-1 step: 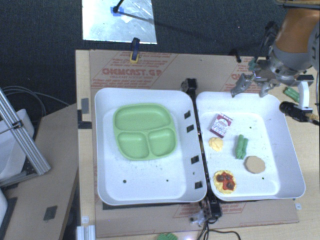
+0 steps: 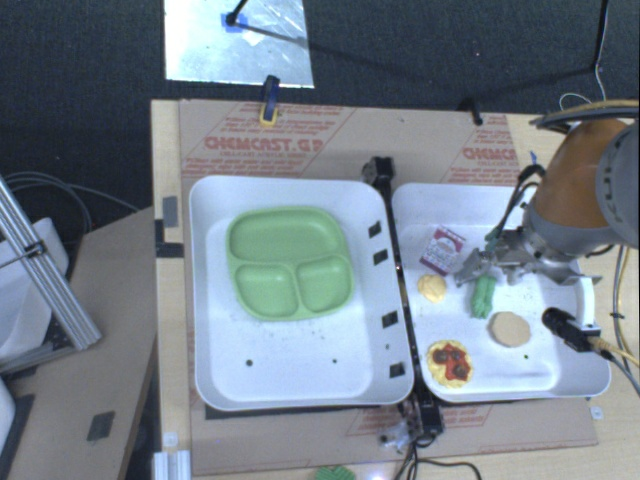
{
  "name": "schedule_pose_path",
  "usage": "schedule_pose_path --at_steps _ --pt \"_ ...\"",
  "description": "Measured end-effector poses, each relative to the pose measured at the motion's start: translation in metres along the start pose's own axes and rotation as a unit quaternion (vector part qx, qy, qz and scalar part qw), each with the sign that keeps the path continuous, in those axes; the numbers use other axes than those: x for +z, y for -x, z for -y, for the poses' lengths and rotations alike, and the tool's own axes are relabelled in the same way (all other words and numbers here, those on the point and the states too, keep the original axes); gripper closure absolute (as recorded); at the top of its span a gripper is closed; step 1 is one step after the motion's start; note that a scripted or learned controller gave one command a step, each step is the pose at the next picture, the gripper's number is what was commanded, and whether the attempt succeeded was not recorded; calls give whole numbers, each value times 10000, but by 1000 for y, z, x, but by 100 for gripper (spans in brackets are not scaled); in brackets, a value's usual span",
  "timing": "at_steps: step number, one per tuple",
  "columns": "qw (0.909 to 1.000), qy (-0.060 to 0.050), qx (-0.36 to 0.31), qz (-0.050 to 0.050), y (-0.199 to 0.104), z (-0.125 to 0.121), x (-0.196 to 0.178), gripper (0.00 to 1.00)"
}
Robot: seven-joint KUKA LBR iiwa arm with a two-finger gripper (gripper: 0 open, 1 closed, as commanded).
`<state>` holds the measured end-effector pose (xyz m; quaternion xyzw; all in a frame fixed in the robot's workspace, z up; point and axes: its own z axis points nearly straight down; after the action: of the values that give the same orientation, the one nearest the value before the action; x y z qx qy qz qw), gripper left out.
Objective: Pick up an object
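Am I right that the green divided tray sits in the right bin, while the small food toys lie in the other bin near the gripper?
Not quite: the camera view shows the green divided tray in the left bin. The small food toys lie in the other bin, the right bin, near the gripper.

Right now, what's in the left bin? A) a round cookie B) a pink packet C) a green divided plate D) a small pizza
C: the green divided plate lies in the left bin, while the small pizza, pink packet and round cookie all lie in the right bin.
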<state>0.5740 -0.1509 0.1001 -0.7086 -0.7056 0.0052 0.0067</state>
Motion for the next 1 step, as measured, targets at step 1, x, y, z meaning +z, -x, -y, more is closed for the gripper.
schedule_pose_path --at_steps 1 --pt "9999 106 -28 15 -2 -7 -19 100"
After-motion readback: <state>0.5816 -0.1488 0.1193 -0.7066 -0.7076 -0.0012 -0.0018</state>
